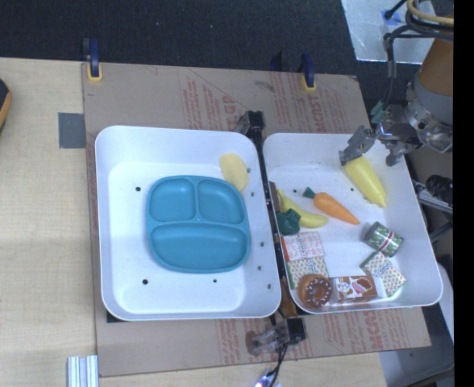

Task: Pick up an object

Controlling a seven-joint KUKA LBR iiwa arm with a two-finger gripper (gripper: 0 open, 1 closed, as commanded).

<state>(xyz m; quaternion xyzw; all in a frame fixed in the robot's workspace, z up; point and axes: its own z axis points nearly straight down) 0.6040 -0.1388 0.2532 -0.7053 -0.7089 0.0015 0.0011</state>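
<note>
Near edge of right bin (430, 293): small printed packets (346, 285), labels too small for me to read. Beyond them a can (382, 239), a carrot (334, 207). Farther, yellow corn-like piece (366, 181) lies in the bin's far right part. Pincer (378, 145) hangs spread just above its far end, gripping nothing; arm cropped at the frame's right.
</note>
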